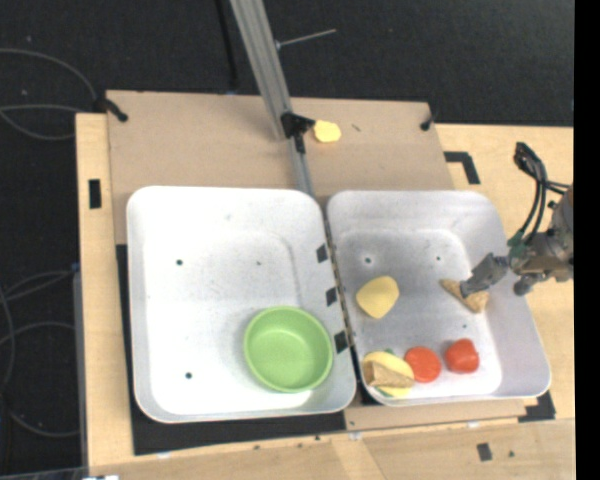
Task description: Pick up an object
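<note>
The right bin (pixel 420 213) holds several small objects. A yellow lump (pixel 377 296) lies near its middle. A tan wedge (pixel 463 293) rests by the right wall. Two red pieces (pixel 423 363) (pixel 462 355) sit along the front wall, with a yellow and tan item (pixel 388 373) in the front left corner. My gripper (pixel 505 280) hangs over the right rim of this bin. It is open, with one finger (pixel 485 272) right beside the tan wedge and nothing between the two.
A green bowl (pixel 288 348) stands in the left bin (pixel 200 228) at its front right. A small yellow object (pixel 327 131) lies on the bench behind the bins, next to a slanted metal pole (pixel 265 63). Cables (pixel 530 173) hang by the arm.
</note>
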### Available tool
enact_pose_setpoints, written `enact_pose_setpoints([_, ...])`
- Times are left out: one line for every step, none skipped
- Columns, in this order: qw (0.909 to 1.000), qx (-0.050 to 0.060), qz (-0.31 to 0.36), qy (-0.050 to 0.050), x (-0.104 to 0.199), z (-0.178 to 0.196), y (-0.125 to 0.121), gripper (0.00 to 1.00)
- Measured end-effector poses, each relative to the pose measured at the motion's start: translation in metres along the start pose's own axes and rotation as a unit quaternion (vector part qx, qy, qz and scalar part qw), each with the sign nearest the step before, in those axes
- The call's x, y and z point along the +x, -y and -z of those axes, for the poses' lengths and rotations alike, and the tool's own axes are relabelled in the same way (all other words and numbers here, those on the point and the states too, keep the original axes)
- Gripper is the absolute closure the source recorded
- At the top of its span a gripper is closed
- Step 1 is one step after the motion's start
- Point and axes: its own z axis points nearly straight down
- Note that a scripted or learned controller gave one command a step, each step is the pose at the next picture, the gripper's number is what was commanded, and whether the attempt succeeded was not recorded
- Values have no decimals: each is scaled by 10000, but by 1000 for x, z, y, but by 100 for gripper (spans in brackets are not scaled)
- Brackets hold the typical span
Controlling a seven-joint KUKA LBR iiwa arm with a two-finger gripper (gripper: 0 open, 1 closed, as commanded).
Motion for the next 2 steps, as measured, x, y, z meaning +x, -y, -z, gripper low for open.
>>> enact_pose_setpoints([10000, -3, -6, 0, 0, 0, 0, 0])
enact_pose_setpoints([10000, 27, -26, 9, 6, -46, 2, 0])
